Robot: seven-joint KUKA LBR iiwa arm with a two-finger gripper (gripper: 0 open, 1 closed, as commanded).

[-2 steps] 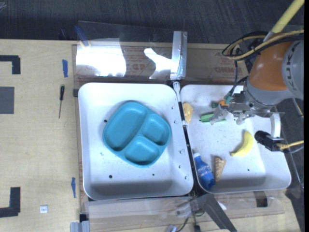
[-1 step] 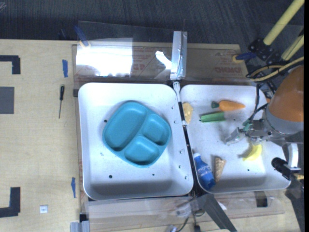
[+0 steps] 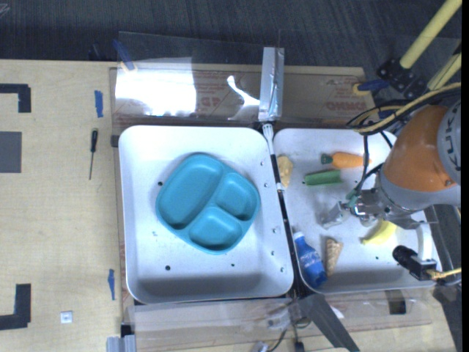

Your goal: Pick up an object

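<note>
Yellow banana [image 3: 379, 232] lies in the right bin [image 3: 352, 277], just right of the end effector [image 3: 350, 208].
Whether the end effector is wide or narrow cannot be told; carrot [image 3: 347, 159], green piece [image 3: 322, 177], blue bottle [image 3: 309, 259] and cone [image 3: 333, 252] are scattered around it.

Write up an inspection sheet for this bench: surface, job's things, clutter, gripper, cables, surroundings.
Surface: two white bins side by side, left bin and right bin.
Job's things: in the right bin a carrot, green piece, banana, blue bottle and cone.
Clutter: blue divided plate in the left bin.
Gripper: gripper low over the right bin; grasp cannot be judged.
Cables: black cables behind the arm.
Surroundings: screwdriver on the wooden bench, yellow pole.
</note>
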